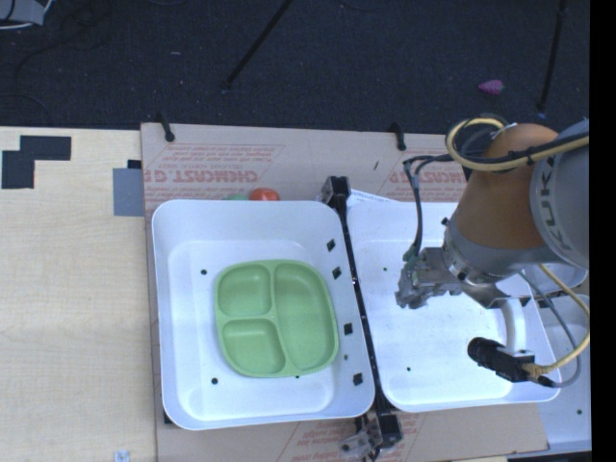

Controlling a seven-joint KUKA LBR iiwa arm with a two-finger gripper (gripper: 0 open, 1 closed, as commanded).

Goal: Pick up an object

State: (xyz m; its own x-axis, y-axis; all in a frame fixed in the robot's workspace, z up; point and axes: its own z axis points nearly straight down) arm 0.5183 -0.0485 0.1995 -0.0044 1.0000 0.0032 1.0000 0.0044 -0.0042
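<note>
The grey arm (520, 210) reaches in over the right bin (423, 383), near the bench's right edge. The left bin (173, 373) carries a green divided plate (276, 318), lying flat at its middle with its long axis running toward the bench's front and back edges. The hand (419, 287) hovers low across the centre divider; whether it is open cannot be told, and nothing shows in it. The plate lies to its left, just beyond the divider.
</note>
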